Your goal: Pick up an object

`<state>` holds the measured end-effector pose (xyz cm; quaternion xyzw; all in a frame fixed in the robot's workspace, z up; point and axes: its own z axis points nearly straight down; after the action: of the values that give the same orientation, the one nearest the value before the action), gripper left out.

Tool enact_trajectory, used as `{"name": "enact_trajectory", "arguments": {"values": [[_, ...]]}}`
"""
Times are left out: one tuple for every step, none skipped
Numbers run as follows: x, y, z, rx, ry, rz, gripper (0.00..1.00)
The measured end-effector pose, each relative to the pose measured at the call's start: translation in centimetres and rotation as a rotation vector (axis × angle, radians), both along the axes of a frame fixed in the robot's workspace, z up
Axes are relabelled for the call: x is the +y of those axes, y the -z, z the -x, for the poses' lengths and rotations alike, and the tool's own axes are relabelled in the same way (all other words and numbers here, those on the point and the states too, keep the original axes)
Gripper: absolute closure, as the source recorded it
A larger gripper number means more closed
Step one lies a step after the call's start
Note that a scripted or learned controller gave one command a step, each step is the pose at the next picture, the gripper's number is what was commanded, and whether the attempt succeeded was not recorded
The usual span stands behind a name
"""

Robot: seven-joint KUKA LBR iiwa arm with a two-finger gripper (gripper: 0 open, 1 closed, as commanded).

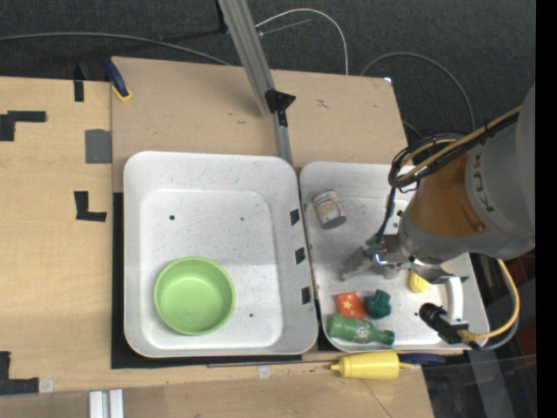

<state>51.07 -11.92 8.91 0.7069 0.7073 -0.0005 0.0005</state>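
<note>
My gripper (359,263) hangs low over the middle of the right bin (348,177), with the grey and orange arm reaching in from the right. A small silver can (328,208) lies above and to the left of it, apart from it. In front of the gripper sit a small orange-red object (349,304) and a dark teal object (379,303). A green bottle (359,329) lies along the bin's front wall. A bit of a yellow object (419,279) peeks out from under the wrist. Nothing shows in the gripper.
The left bin (139,181) holds a light green bowl (194,295) near its front left corner. A yellow bottle (368,366) lies on the bench just in front of the right bin. A slanted metal pole (252,50) stands behind the bins.
</note>
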Motion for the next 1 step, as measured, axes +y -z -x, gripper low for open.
{"name": "enact_trajectory", "arguments": {"values": [[0.07, -1.02, 0.01, 0.002, -0.001, -0.002, 1.0]]}}
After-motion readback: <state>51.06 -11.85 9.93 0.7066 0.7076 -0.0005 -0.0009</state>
